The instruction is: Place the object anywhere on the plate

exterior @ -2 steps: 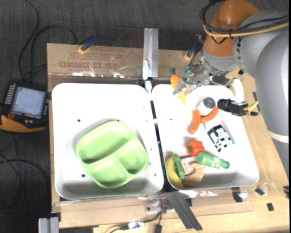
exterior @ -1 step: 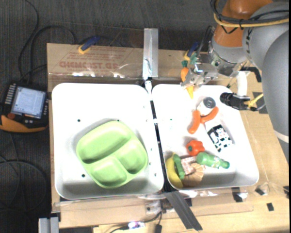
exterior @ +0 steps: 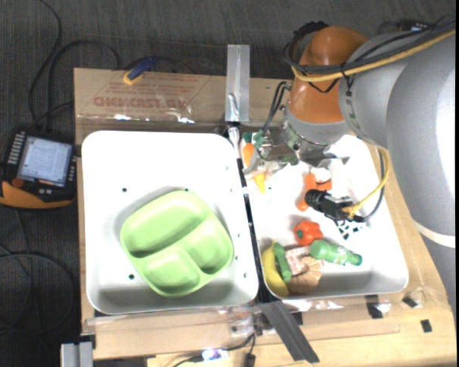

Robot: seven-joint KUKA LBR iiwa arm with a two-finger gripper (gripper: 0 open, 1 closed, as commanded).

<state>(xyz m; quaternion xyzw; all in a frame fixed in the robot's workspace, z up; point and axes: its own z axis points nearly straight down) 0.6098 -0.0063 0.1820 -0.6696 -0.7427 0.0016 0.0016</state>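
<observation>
The two-finger gripper (exterior: 269,153) hangs low over the far-left corner of the right white bin (exterior: 379,270) — whether it is spread or pinched I cannot tell. A small orange carrot-shaped toy (exterior: 249,154) lies just beside it. Nearer the front sit an orange pepper (exterior: 307,229), a green plastic bottle (exterior: 334,253) and a yellow banana (exterior: 271,272). The pale green divided plate (exterior: 177,241) rests in the left white bin (exterior: 107,159).

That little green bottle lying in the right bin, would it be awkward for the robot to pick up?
Probably somewhat. The green bottle lies on its side and looks round, so a nudge may roll it. It looks smooth, perhaps slippery. It rests close against other toys, leaving little room.
</observation>
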